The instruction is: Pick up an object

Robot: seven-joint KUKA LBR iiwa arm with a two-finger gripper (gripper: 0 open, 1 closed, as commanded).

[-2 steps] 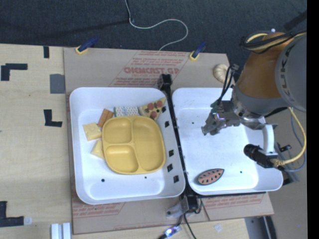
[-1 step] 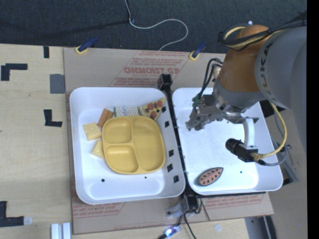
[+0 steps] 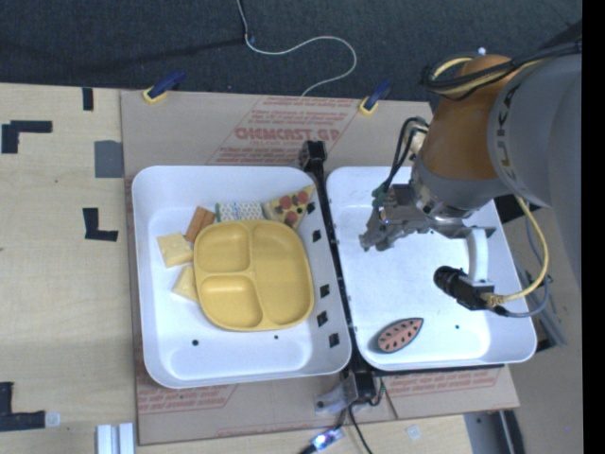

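Bench surface, far left: tan board with black tape marks (image 3: 26, 135) at several spots.

Cardboard sheet (image 3: 284, 130) under both bins, red print along its top, held by blue-and-yellow clips (image 3: 163, 86) at the upper corners.

Left bin (image 3: 151, 253): shallow, white, rounded corners.
- Yellow divided plate (image 3: 253, 274), three compartments, upright, lying across the middle of the bin.
- Pale yellow cracker-like pieces (image 3: 174, 250), just beside the plate's left edge; one lower piece partly tucked under the plate.
- Brown flat piece (image 3: 199, 222), tilted, touching the plate's upper left rim.
- Patterned items (image 3: 288, 204) along the plate's top edge, near the bin's upper right corner; too small and blurred to identify.

Divider between bins: black strip (image 3: 323, 244) running top to bottom, with a black fitting at its upper end.

Right bin (image 3: 510, 348): shallow, white.
- Oval reddish-brown object with dark spots (image 3: 399, 334), lying flat near the front wall, left of centre, touching nothing else.
- Gripper (image 3: 376, 237), dark grey, over the upper left part of the bin floor, well apart from the oval object. Its state cannot be told from this angle; nothing is seen held.
- Black cylindrical fitting (image 3: 458, 286) with a yellow cable, on the arm's lower side, over the bin's right half.

Arm (image 3: 473, 140): orange band above the wrist, grey body entering from the right.

White cable (image 3: 284, 36) looping over the dark floor behind the bench.
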